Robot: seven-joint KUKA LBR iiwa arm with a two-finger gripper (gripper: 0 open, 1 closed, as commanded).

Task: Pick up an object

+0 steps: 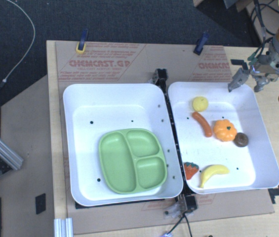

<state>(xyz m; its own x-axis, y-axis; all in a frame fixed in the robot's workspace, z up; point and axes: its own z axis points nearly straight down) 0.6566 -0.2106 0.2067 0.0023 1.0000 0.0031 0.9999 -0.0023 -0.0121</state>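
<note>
The right bin (258, 174) holds several toy foods: a yellow lemon (200, 103), an orange carrot (203, 124), an orange pumpkin (224, 130), a brown ball (241, 139), a red strawberry (191, 170) and a yellow banana (213, 173). My gripper (249, 82) hangs over the far right corner of that bin, open, with its two fingers spread and nothing between them. It stands well behind and to the right of the lemon.
The left bin (80, 107) holds a green divided plate (131, 159). A black clamp (160, 76) sits between the bins at the back. Blue clips (201, 43) pin the cardboard sheet under the bins.
</note>
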